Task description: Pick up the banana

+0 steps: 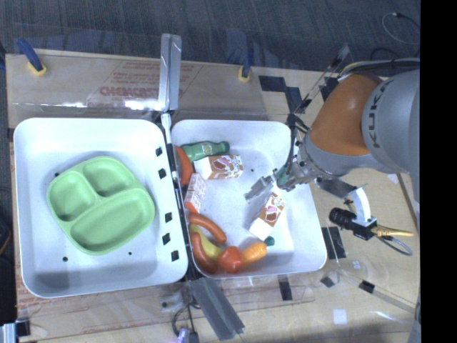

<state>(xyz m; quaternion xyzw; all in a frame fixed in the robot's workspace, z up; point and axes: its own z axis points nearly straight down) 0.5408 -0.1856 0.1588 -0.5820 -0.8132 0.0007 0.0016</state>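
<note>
On the table, two shallow white plastic bins [235, 128] sit side by side; the curved yellow banana [205, 247] lies at seven o'clock in the right one, among orange and red toy food. The grey metal hand [265, 186] hovers near centre, beside a small carton [268, 215]. How wide it's open I can't tell, it holds nothing visible, so the pick remains undone.

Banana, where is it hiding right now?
The banana lies in the right bin, at its near-left corner, tucked between the hot dog and the tomato.
</note>
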